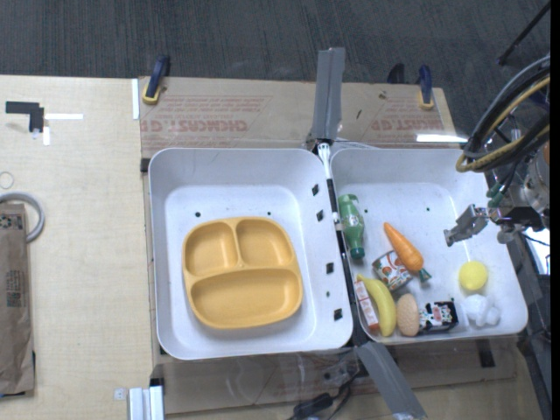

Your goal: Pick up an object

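Camera view: gripper [464, 226], state unclear, hangs just above the yellow ball [473, 276].

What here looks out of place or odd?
Nothing looks spilled or damaged. The green bottle lies on its side against the right bin's left wall, and the yellow plate sits slightly askew in the left bin.
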Controlling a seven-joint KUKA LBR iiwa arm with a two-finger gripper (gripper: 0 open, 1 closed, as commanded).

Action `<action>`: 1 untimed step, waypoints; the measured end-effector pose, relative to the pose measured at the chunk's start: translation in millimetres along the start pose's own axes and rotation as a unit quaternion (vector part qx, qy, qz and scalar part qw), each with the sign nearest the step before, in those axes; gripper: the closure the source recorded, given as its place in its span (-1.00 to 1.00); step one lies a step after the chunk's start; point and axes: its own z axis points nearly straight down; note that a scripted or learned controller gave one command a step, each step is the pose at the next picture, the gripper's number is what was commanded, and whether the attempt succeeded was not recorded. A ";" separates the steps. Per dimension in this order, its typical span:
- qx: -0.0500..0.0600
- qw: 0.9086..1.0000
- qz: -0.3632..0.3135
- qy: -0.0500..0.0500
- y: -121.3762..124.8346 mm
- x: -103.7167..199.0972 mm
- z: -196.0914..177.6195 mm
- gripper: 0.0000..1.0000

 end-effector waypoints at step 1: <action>0.000 0.997 -0.077 0.000 66.6 42.7 80.5 -1.00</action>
